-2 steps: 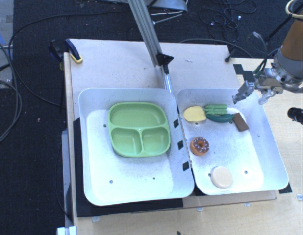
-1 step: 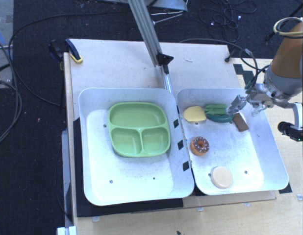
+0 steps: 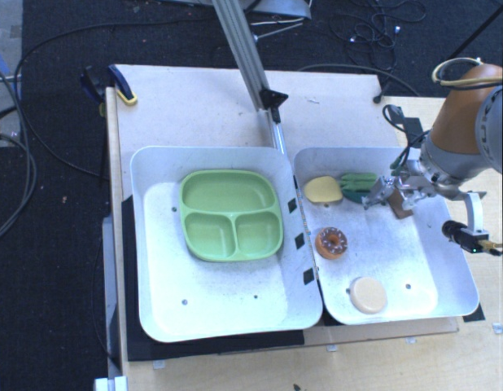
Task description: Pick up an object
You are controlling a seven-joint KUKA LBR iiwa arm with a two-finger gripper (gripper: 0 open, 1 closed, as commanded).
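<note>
In right bin (image 3: pixel 447 292), gripper (image 3: pixel 387 195) (finger state unclear) just beside green obj (image 3: pixel 357 183).

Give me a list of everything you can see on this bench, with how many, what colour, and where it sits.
White bins: 2, white, side by side on the bench.
Divided plate: 1, light green, left bin, three compartments.
Yellow item: 1, pale yellow, right bin, far left corner.
Green item: 1, green, right bin, just right of the yellow one.
Doughnut: 1, brown and orange, right bin, near its left wall.
Round item: 1, cream, right bin, near edge.
Arm: 1, grey and orange, reaching in from the right.
Gripper: 1, low over the right bin beside the green item.
</note>
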